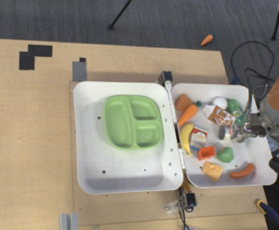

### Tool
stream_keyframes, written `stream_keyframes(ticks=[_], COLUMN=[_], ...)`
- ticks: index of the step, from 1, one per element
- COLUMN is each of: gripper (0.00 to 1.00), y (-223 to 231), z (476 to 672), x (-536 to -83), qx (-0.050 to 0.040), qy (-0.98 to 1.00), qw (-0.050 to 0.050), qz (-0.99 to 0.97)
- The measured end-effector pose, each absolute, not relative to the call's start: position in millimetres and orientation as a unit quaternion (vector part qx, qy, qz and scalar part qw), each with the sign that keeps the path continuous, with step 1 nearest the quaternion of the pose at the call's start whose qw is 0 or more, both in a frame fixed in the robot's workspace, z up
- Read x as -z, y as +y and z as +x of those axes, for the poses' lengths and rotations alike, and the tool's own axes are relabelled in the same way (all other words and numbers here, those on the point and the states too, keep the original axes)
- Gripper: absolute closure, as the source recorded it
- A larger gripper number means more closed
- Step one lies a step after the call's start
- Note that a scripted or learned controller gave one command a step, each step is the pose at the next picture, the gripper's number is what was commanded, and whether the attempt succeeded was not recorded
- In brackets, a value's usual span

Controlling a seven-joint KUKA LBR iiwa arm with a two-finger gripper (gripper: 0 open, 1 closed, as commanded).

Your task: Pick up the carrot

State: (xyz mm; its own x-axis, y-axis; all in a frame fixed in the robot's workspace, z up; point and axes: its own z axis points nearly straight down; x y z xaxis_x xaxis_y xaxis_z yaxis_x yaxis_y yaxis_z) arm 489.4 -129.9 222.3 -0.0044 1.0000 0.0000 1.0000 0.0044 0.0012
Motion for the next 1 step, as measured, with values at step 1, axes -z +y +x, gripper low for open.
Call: stream_keyframes(ticks=[1], gripper=[0.00], y=[-84.1], z=[547.8], x=[-168.6], qx=[-0.0005], qy=[0.614], qw=[0.000], qz=[0.789])
